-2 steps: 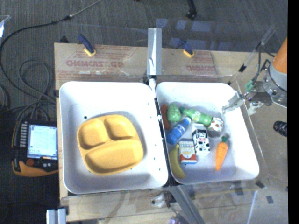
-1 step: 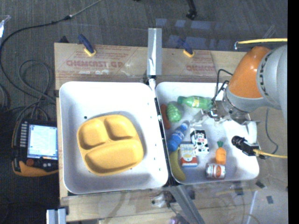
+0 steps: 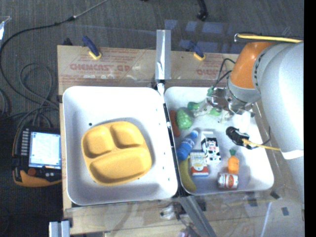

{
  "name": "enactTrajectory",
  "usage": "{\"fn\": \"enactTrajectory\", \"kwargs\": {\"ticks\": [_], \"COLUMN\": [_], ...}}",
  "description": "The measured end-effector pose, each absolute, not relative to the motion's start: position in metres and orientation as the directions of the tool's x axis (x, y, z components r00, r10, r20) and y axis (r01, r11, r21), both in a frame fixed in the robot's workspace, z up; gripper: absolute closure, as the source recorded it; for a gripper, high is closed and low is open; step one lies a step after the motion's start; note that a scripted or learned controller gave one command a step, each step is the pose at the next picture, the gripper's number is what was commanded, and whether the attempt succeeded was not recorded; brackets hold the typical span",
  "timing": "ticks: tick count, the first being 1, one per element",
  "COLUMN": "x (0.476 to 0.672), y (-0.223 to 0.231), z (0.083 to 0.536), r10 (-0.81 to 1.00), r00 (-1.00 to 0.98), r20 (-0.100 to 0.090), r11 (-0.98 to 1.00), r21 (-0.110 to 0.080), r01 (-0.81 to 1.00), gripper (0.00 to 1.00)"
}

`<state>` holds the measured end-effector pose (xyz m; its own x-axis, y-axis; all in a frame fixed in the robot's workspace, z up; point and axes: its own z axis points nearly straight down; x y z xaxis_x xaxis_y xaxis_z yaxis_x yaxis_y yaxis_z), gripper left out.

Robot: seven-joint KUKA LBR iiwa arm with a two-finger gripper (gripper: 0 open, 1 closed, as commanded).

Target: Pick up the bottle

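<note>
Right bin (image 3: 266,174) contains one blue bottle (image 3: 187,145), one banana (image 3: 186,176), one can (image 3: 227,180), one carrot (image 3: 233,163). My gripper (image 3: 217,101) sits upper right; finger state undeterminable.

Mostly smooth plastic on a raw wooden bench

The two shallow white plastic bins (image 3: 71,147) look smooth and faintly glossy; the yellow three-compartment plastic tray (image 3: 117,151) is matt; the small blue plastic bottle (image 3: 187,145) shines slightly, and the light brown wooden bench top (image 3: 111,68) is dull and printed.
</note>
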<state>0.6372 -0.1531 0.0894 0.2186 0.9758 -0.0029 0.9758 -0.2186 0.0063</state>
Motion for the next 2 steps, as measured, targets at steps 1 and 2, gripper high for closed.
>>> {"fn": "enactTrajectory", "kwargs": {"ticks": [1,2], "x": [0.6379,0.6378], "y": [-0.1537,-0.1540], "z": [0.1003,0.1002], "r10": [0.976,0.976], "r00": [0.218,0.218], "r20": [-0.006,-0.007], "r11": [-0.218,-0.218], "r21": [0.009,0.009], "r01": [0.976,0.976], "gripper": [1.00,0.00]}}
